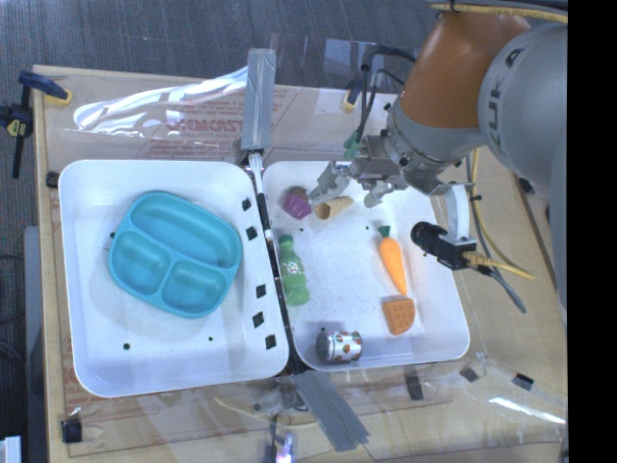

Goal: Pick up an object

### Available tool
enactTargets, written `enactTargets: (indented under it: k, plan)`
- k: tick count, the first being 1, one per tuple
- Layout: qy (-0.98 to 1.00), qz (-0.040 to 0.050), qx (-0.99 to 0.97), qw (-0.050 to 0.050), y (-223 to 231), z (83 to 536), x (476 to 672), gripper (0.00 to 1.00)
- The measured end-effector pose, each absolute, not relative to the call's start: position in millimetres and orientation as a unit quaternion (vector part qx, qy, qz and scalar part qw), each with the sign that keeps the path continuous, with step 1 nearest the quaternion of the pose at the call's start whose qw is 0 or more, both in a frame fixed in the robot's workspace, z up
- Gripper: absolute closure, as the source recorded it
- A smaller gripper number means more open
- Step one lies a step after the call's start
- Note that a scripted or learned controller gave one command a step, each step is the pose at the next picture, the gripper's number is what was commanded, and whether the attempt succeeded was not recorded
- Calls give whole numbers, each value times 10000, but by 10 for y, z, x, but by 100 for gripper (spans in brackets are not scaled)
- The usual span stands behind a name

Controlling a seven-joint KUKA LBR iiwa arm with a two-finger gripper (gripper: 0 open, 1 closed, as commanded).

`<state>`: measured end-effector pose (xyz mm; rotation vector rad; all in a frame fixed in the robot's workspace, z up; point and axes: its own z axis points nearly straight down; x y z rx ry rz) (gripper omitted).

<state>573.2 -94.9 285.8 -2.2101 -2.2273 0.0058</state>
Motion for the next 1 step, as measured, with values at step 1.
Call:
enactTargets:
  k: [1]
  plan:
    - [-6635, 24, -7482, 18, -1972, 2742, 5461, 0]
